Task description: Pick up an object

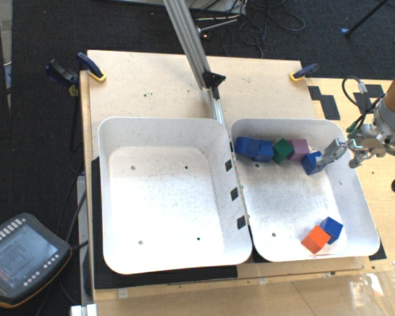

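Note:
The right bin (355, 196) holds several small blocks. Along its far side lie a large blue block (253, 148), a green block (283, 150) and a purple block (299, 146), close together. A smaller blue block (310, 164) sits just right of them. My gripper (338, 151) reaches in over the bin's right rim, its grey tip right beside that smaller blue block and seemingly touching it. Near the front right corner an orange block (315, 239) lies against another blue block (332, 228).
The left bin (112, 176) stands beside the right one, sharing a middle rim. A slanted metal rail (187, 31) runs down from the top to the bins' far edge. Clamps (304, 72) sit at the bench's back corners. A teach pendant (20, 259) lies at the lower left.

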